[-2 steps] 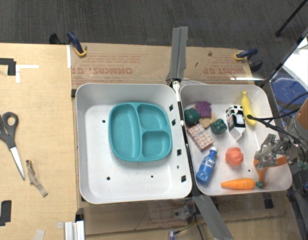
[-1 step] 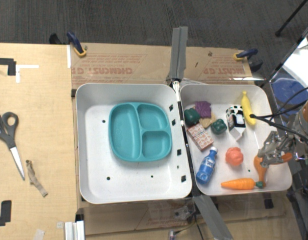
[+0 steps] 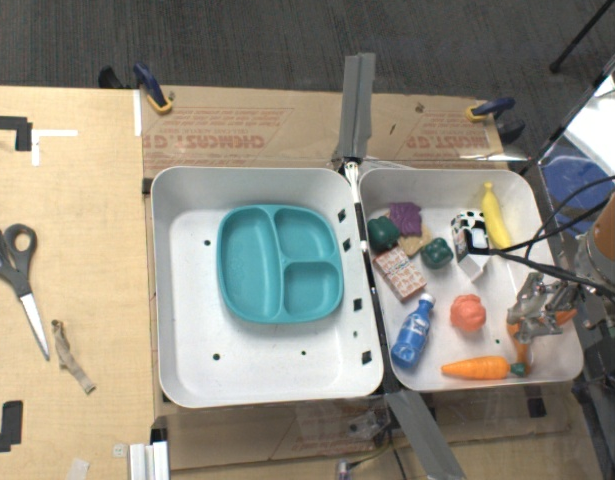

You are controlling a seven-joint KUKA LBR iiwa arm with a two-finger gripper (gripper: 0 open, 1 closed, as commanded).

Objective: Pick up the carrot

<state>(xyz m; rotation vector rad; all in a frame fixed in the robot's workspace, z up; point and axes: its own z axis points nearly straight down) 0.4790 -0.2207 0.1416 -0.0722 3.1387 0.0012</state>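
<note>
Carrot (image 3: 477, 369) lies flat along the near wall of the right bin (image 3: 547, 268), orange body pointing left and its green stub toward the near right corner, so it sits pressed into the edge where a straight-down approach has little room on the wall side. The gripper (image 3: 532, 320) hangs just above and to the right of that green end, near it yet apart, with nothing between its fingers; whether they are spread or pressed together I cannot tell, as cables and metal parts blur together there. Close by are an orange ball (image 3: 468, 312) and a blue bottle (image 3: 412, 333), leaving the carrot's upper side free. Further back lie a banana (image 3: 494, 215), a purple piece (image 3: 405, 215) and green toys. The left bin (image 3: 187, 298) holds a teal divided plate (image 3: 280, 263), and scissors (image 3: 19, 273) rest on the surface, well apart.
</note>
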